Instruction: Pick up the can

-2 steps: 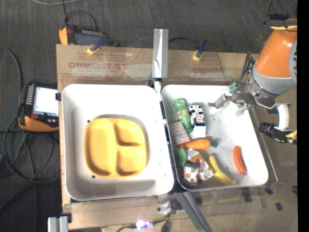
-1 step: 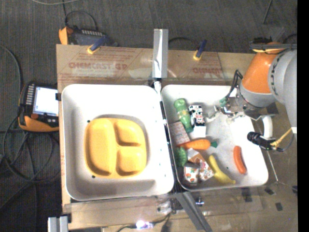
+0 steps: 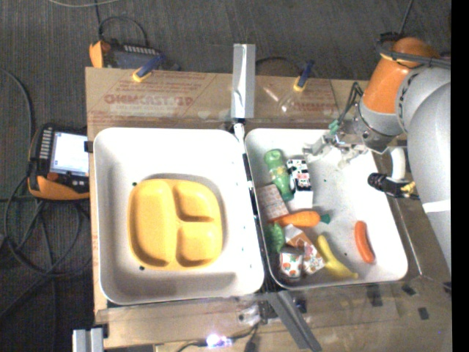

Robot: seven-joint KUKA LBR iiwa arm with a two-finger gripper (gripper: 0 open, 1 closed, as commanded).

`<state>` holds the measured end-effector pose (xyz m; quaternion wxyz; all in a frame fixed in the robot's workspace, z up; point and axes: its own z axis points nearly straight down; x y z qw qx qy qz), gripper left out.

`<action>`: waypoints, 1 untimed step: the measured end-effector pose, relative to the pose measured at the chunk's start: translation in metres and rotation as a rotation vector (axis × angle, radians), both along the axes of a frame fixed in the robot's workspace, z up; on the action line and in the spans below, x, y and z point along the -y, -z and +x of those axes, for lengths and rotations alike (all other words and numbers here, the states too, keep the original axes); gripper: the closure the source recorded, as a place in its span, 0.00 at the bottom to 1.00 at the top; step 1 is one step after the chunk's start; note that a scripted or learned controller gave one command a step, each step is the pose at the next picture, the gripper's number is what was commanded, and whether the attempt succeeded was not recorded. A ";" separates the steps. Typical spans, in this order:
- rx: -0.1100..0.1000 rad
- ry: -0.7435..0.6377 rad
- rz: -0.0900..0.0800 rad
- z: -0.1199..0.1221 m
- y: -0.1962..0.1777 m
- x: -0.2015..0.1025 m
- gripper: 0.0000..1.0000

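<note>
Gripper (image 3: 333, 144) hovers over right bin (image 3: 388, 218), near its back edge — can't tell its state. Can (image 3: 293, 261) lies at front w/ banana (image 3: 333, 259) — well apart.

Two white bins (image 3: 110, 218) (image 3: 381, 218); one yellow tray (image 3: 176, 222).

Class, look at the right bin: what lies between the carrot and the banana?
In the camera view, a small red-and-white carton lies between the carrot and the banana.
</note>
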<state>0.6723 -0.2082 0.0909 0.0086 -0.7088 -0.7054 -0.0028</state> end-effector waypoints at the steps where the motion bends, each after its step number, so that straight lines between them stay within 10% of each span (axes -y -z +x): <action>1: 0.014 -0.003 -0.018 0.002 -0.009 0.003 1.00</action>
